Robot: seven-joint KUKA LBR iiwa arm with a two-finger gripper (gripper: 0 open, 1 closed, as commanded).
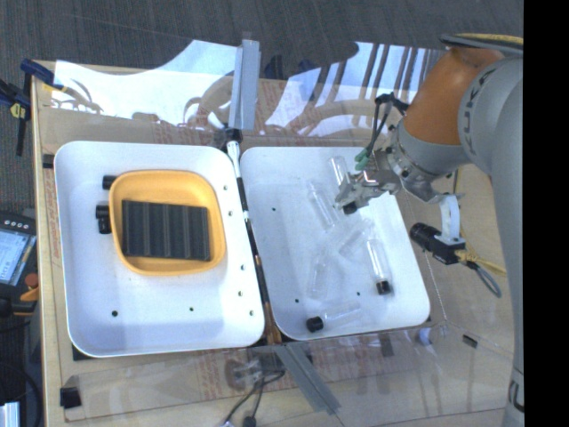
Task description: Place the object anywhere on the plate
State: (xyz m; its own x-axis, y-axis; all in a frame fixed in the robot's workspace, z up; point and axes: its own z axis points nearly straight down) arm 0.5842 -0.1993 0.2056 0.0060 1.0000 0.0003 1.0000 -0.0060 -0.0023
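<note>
Reaching in from the right, the gripper [354,194] hangs over the far part of the right bin [276,238] among clear vials. Whether it is clenched or released — I cannot tell, and nothing plainly sits in it. The likeliest object, a clear vial with a dark cap [378,265], lies near the bin's right side. The yellow plate [164,189], carrying a dark ribbed insert, rests in the left bin [80,301] — well apart. Doing this step well probably means settling squarely over one vial, clear of its neighbours, before closing.

no readable text, labels or numbers, small screen [15,254] at left edge too blurred to read
</note>
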